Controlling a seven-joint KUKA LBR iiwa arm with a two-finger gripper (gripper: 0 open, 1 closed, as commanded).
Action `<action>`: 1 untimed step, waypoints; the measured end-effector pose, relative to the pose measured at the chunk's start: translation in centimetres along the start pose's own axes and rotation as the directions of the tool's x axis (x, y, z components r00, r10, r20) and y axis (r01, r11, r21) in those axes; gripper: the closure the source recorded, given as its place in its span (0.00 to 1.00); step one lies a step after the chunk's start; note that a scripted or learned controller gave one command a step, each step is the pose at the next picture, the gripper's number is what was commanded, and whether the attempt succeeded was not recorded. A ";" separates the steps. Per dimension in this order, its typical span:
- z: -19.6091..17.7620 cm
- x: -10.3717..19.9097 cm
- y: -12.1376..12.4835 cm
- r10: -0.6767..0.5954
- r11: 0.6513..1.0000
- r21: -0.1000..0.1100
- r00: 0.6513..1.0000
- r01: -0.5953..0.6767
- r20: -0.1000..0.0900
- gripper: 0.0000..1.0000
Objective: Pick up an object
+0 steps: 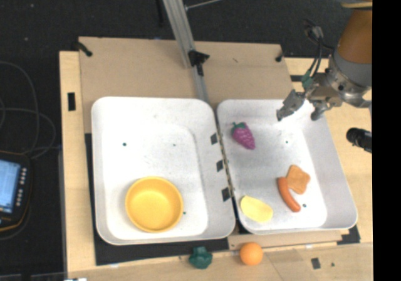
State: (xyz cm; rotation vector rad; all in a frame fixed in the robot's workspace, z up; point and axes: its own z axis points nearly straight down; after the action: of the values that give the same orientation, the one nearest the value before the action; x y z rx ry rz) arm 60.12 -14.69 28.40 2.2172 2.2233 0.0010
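Your two shallow white bins (263, 226) sit side by side on the worktop; the right one carries the candidates: a purple plastic grape bunch (244, 136), a pale yellow slice (256, 209), an orange wedge (297, 179) and a small red sausage (289, 195). The grey arm (351, 54) reaches in from the right, its tool (302, 108) spread open, gripping nothing, over the bin's far edge. A descent here would likely close on bare plastic (the grapes lie well left).

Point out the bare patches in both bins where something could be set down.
Left bin: all bare except the front, where the yellow bowl sits. Right bin: a bare patch in the middle, bordered by the purple grapes, the toast and the gripper. Its front is crowded with sausage and yellow piece.
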 end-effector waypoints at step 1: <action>0.0 0.0 0.0 0.000 1.000 0.000 1.000 0.000 0.000 0.00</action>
State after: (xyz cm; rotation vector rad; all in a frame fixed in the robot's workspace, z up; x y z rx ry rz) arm 60.12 -14.68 28.40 2.2174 2.2232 0.0015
